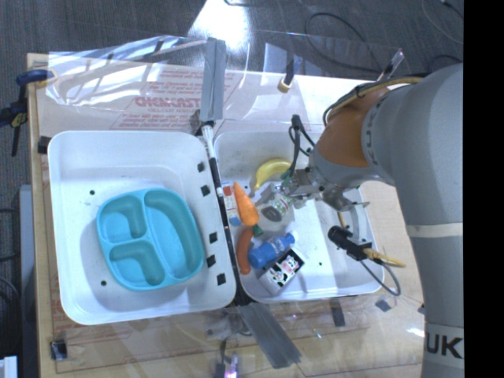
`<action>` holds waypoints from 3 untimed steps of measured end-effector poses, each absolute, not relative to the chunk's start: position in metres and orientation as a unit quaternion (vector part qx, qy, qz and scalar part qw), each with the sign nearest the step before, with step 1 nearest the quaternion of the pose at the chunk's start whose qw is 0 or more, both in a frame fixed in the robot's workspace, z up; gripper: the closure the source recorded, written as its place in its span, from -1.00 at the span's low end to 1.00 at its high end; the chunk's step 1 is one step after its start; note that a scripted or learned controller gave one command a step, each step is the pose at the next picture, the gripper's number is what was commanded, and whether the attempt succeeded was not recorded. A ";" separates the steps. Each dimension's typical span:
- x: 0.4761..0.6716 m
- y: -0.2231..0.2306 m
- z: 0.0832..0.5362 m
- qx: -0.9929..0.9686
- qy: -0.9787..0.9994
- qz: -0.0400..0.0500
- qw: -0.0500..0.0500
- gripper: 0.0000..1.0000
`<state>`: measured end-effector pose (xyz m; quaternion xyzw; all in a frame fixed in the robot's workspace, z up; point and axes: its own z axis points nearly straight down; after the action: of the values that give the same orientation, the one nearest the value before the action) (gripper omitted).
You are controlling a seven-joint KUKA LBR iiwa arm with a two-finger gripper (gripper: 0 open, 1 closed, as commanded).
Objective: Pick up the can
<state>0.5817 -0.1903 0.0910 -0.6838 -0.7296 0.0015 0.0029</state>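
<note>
Grey arm [425, 172] loomed largest, reaching in from the right of the frame, with the gripper [293, 189] low over the right bin [346, 278]. Whether it was released or clenched could not be told. Just left of it lay the can [273, 211], tilted among a carrot [246, 209], banana [272, 169] and blue bottle [269, 250]. Probably light, stiff and slick, the can wanted grasping across its round sides.

Wooden bench [398, 211] – two white bins [67, 211] side by side, clear sheet [126, 77].
</note>
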 end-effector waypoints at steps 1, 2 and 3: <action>0.582 -0.190 0.101 -0.683 -0.731 0.002 0.003 1.00; 0.545 -0.210 0.093 -0.698 -0.716 0.001 0.000 1.00; 0.545 -0.210 0.102 -0.696 -0.718 0.001 0.001 1.00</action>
<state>0.5453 -0.2100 0.1021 -0.6961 -0.7179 0.0015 0.0012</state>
